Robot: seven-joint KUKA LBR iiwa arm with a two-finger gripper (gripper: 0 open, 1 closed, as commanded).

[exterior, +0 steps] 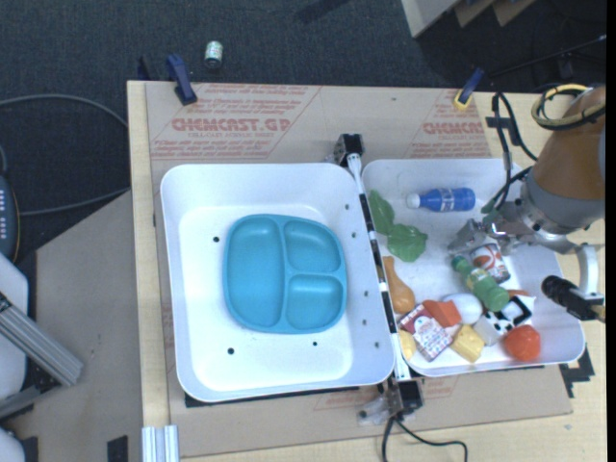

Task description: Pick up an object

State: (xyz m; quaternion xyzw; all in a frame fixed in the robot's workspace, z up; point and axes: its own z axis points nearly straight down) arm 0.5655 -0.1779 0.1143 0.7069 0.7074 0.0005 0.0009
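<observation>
The right white bin (438, 173) holds several small objects. A blue bottle (443, 199) lies near its back wall, with green leafy pieces (397, 231) to its left. A green bottle with a red and white label (486, 272) lies in the middle. Toward the front lie an orange piece (397, 288), a red and white packet (430, 336), a yellow block (468, 344), a white egg shape (466, 306) and a red tomato (523, 343). My gripper (475, 237) reaches in from the right and hovers low just above the labelled green bottle's top end.
The left white bin (192, 287) holds a blue sectioned plate (285, 271). The arm's orange band (570, 162) and grey wrist cover the right bin's right edge. A black and white item (512, 313) lies beside the tomato. Cables run behind the arm.
</observation>
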